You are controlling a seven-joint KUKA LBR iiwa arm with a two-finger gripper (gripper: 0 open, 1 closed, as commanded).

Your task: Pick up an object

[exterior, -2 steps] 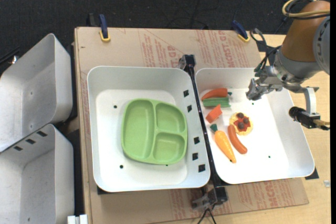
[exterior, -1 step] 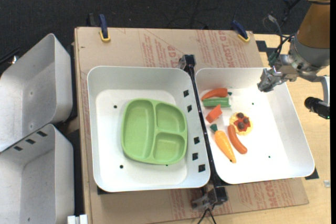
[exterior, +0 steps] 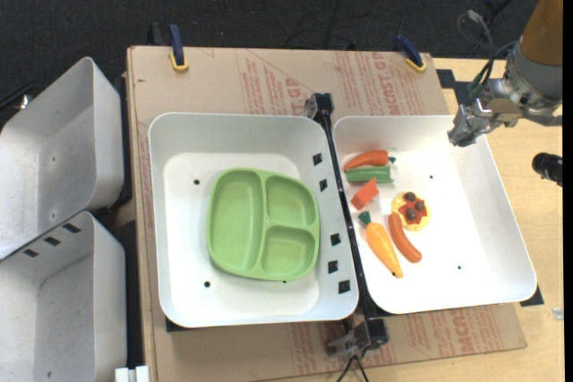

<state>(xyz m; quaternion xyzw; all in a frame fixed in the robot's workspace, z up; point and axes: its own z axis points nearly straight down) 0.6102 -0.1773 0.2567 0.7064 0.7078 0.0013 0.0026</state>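
- The grey arm (exterior: 537, 58), its orange band showing at the upper right, reaches in over the far right corner of the right bin (exterior: 501, 219), with its hand (exterior: 464, 131) hanging just above the bin's rim.
- Whether the hand is open or closed cannot be told from this angle; nothing is seen between its fingers.
- Toy food lies clustered in the left half of the right bin, well apart from the hand: a red-orange pepper (exterior: 367, 160) with a green piece beside it, a small orange wedge (exterior: 363, 193), a yellow round with dark toppings (exterior: 412, 211), a carrot (exterior: 383, 247) and a sausage (exterior: 404, 238) touching side by side.
- The left bin (exterior: 179, 192) holds a green divided plate (exterior: 264, 224), lying flat.
- Both bins rest on a cardboard-covered worktop (exterior: 269, 76).
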